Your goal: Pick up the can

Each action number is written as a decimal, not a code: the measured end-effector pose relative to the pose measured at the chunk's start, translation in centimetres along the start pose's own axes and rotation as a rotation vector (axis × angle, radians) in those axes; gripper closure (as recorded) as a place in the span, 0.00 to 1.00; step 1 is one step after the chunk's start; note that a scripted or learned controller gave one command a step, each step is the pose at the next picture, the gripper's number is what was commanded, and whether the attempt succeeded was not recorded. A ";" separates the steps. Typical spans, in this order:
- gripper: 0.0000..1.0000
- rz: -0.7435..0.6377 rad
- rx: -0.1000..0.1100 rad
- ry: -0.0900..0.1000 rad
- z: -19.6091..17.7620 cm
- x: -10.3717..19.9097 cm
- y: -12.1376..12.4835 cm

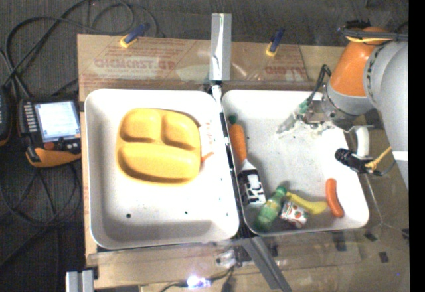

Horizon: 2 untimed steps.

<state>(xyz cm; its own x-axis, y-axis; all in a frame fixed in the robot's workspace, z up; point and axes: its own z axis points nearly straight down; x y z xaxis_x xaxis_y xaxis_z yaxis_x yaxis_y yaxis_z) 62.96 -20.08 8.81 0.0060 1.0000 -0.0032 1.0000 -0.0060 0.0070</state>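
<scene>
— Several things are crowded along the near edge of the right bin (299, 164). Which one's the can?

— I'd say the small red-and-white one, the can (294, 215), lying near the middle of that edge. It's touching a green bottle (269, 210) on one side and a banana (309, 204) on the other. A red sausage (334, 198) sits towards the near right corner.

— And the left bin (153, 211)?

— Just a yellow divided plate (159, 145), nothing to do with the job.

— Where's the machine, then?

— Up by the far right corner of the right bin. The gripper (292, 123) hangs over bare floor there, well apart from the can, with nothing in it that I can make out. Released or clenched, I can't tell from here.

— So it hasn't started the grab?

— To my eye it's at the approach step. It would need to travel towards the near edge, line up over the can and come down in the tight space between the bottle and banana. The black-and-white bottle (250, 184) and the carrot (238, 141) along the left wall shouldn't be in the way.
</scene>
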 end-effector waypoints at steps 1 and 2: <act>0.00 0.095 0.008 0.004 0.1 0.6 4.1; 0.00 0.251 0.001 -0.001 0.0 6.3 3.3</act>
<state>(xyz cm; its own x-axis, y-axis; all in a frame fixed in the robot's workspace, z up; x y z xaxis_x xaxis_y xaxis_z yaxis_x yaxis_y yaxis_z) 66.25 -13.78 8.79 0.2542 0.9671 -0.0024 0.9671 -0.2542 0.0066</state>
